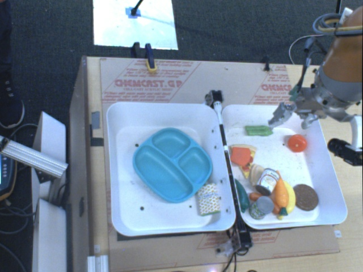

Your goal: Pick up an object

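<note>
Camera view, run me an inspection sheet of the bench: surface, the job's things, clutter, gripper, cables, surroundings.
Surface: bench with cardboard sheet under two shallow white bins, left bin and right bin.
Job's things: in the right bin, flat green block, round red-orange ball, orange wedge piece, small labelled jar, yellow banana-shaped toy, brown round disc, grey can.
Clutter: blue divided plastic plate and patterned sponge-like block in the left bin.
Gripper: gripper above the right bin's far side, holding nothing seen.
Cables: grey hoses looped at the arm.
Surroundings: dark carpet, white floor sheet.
</note>
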{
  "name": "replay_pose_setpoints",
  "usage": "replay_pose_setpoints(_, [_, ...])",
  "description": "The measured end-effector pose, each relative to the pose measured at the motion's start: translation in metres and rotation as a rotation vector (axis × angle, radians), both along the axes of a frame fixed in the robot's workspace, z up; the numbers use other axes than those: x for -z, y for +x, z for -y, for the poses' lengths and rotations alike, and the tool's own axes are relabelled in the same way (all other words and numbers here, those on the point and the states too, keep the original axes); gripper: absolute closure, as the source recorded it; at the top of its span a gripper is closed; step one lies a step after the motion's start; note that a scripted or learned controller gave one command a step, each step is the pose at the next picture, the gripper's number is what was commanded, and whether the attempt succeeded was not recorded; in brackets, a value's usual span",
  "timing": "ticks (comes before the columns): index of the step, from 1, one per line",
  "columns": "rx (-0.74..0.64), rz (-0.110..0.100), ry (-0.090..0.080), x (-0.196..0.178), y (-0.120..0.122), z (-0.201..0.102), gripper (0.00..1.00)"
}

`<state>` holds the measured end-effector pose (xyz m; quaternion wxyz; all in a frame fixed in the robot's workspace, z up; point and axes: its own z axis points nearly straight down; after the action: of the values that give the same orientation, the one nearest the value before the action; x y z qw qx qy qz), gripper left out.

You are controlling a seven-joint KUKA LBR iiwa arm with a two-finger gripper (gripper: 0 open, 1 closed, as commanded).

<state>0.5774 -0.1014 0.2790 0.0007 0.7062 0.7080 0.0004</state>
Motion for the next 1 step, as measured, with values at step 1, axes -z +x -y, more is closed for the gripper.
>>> replay_pose_setpoints(1, [0.002,-0.001,-0.001,0.0655,0.0356,0.0604,0.00])
